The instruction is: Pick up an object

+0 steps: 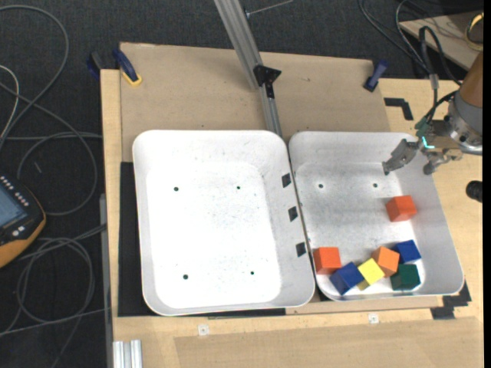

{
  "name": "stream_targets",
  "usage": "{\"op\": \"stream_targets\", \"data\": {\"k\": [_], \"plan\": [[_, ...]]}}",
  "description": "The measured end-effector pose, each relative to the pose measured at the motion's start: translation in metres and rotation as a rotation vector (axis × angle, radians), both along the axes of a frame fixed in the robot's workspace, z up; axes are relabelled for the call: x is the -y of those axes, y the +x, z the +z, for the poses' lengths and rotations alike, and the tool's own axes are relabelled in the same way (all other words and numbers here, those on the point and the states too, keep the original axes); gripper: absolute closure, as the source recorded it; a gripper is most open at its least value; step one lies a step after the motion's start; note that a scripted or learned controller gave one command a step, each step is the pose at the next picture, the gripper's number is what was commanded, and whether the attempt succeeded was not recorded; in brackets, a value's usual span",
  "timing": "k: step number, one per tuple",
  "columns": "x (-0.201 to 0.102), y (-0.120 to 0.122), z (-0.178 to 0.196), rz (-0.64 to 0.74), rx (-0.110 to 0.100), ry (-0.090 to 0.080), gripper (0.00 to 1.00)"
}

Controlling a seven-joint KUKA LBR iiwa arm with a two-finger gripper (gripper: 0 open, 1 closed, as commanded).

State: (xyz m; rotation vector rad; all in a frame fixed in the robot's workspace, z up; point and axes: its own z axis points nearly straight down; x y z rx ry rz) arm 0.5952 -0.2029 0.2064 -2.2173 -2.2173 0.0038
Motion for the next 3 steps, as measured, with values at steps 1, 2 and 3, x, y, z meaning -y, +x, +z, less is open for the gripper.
{"op": "stream_targets", "data": {"k": [1,2,3], "plan": [[0.0,0.001,0.003,0.002,0.005,-0.002,0.0],[-0.003,0.005,-0.059,0.002,-0.001,0.0,0.0],[-0.004,0.004,-0.11,0.001,-0.001,0.0,0.0]]}}
